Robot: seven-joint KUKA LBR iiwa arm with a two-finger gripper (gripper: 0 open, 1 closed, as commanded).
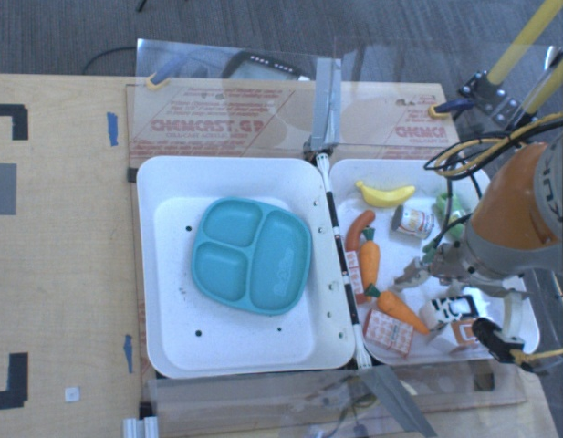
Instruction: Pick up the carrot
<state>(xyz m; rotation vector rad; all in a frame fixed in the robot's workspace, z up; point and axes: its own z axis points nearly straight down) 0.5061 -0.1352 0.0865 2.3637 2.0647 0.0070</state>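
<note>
Orange carrot (pixel 401 311) beside gripper (pixel 416 273)

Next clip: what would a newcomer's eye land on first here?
The teal divided plate lying alone in the left bin stands out most. Next comes the crowded right bin: a yellow banana near its far edge and two carrots, one beside the divider, another nearer the arm.
</note>
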